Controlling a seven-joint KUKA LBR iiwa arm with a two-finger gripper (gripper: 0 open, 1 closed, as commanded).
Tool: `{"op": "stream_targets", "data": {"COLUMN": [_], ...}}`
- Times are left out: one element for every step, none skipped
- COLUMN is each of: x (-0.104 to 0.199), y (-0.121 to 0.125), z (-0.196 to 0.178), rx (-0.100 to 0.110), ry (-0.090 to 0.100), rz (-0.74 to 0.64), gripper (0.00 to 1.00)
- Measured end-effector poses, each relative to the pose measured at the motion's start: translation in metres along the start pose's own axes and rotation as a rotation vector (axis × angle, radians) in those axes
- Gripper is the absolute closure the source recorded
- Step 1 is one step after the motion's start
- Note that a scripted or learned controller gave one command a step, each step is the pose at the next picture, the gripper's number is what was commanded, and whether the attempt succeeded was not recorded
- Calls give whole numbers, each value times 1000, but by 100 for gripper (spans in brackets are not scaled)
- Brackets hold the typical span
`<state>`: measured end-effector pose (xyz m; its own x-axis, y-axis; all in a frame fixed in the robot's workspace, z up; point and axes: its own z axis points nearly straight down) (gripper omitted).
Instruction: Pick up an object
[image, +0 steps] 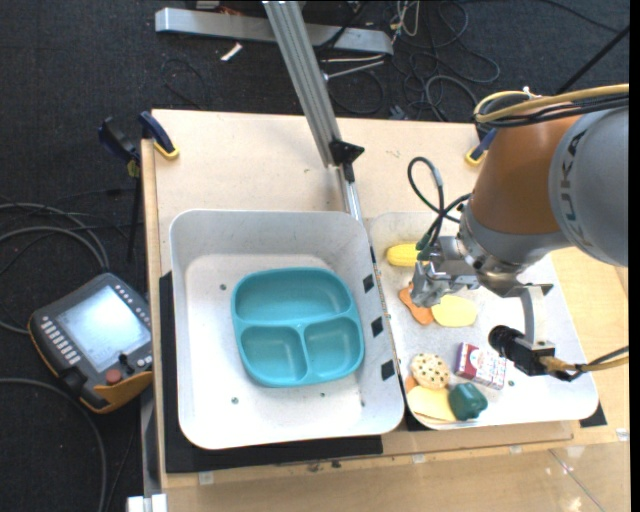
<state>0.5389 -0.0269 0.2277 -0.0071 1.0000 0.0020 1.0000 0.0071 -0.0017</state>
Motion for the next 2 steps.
{"op": "stream_targets", "data": {"x": [52,101], "y": [5,2], "z": [-11,-17], "rx": [-3,-2], "ry": [0,0], "rz": [0,-1], "gripper": [100,100]}}
